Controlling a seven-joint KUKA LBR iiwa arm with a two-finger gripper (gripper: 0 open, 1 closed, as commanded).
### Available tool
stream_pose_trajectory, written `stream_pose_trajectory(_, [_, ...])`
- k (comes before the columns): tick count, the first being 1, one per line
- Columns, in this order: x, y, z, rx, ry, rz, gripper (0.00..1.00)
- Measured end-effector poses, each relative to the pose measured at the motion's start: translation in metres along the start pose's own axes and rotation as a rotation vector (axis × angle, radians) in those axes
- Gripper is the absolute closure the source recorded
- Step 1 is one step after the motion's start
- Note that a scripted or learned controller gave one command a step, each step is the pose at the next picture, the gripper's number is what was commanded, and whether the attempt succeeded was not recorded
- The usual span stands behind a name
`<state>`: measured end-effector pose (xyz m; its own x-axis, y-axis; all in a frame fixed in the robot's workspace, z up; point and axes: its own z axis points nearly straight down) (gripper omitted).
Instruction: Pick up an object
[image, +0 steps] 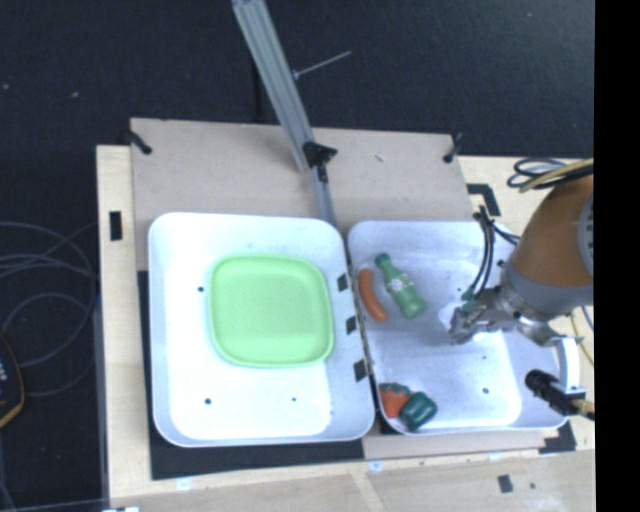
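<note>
A green plate (270, 310) lies flat in the middle of the left white bin (180, 400). A grey pole (285, 95) slants down from the top of the frame. Black wires (40, 265) lie at the left edge.

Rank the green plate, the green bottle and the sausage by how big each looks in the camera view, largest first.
1. Plate, by far the largest.
2. Bottle and sausage: they look about the same length. The bottle looks a little wider, but that is too close to rank.
</note>
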<state>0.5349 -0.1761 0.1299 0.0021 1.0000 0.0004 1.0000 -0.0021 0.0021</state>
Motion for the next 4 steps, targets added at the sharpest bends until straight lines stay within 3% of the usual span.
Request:
stream_pose_trajectory(2, [-0.008,0.001,-0.09,-0.003,-0.002,-0.002,1.0])
stream_pose_trajectory(4, [0.097,-0.012,-0.079,0.002,0.0,-0.005,1.0])
